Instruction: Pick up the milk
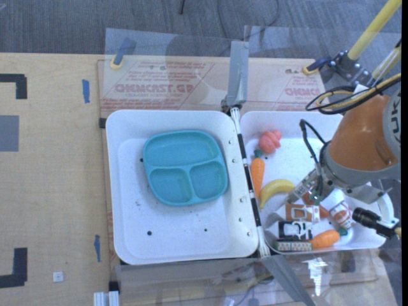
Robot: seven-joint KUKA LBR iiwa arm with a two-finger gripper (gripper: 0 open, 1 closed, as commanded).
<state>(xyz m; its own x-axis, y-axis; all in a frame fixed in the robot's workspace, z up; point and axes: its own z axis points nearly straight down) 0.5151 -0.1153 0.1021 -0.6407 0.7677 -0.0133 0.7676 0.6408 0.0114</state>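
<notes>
Two bins sit side by side on the counter [51, 171], their inner rims touching. The left bin [121, 132] holds a divided plate [185, 167] lying flat near its middle. The right bin [293, 123] holds the rest. A strawberry-shaped toy [269, 141] lies near its far left corner, with a carrot [256, 174] just in front of it along the left wall. A banana [275, 190] lies right of the carrot. In front of the banana lies the milk carton [299, 220], with a second carrot [326, 238] and a small bottle [338, 210] to its right. The arm [363, 139] hangs over the bin's right part.
</notes>
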